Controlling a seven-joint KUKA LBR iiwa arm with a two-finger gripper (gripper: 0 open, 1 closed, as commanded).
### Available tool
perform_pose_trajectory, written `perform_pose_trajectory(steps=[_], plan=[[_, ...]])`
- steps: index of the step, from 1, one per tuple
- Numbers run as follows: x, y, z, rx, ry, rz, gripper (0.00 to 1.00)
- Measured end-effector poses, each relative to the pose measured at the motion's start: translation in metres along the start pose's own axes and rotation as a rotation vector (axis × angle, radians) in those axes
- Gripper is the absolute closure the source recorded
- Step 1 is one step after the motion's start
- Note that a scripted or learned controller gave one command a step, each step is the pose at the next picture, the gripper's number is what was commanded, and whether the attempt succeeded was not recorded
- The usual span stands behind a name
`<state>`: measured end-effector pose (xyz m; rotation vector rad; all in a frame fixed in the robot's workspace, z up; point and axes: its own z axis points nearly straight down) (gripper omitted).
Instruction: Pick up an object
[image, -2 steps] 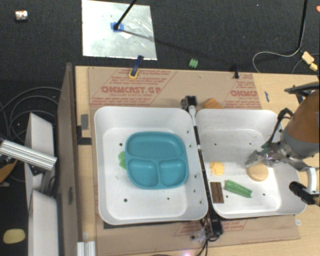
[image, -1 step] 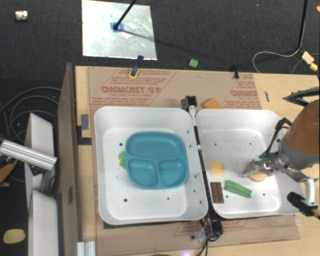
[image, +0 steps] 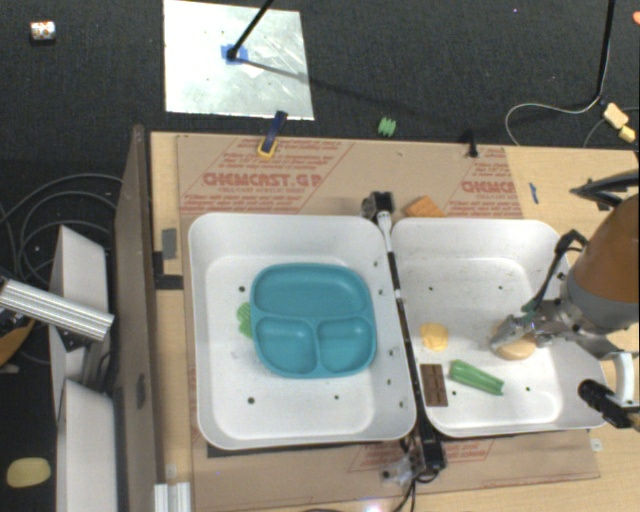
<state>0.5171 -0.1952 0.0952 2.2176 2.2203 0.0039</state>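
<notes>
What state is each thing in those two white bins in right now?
Blue tray: flat, right side up, in left bin.
Green piece: half hidden under tray's left edge.
Yellow piece: loose in right bin.
Green stick: lying flat.
Tan piece: at gripper tip.

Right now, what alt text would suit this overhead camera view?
A gripper reaches from the right over a tan piece in the right bin, near a yellow piece, a green piece and a brown block. The left bin holds a blue tray.
</notes>
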Motion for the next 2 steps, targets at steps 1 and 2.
perform_pose_trajectory(steps=[1, 2], plan=[[0.099, 0.047, 0.011, -0.001, 0.001, -0.011, 1.0], [0.173, 0.075, -0.096, -0.01, 0.004, -0.012, 1.0]])
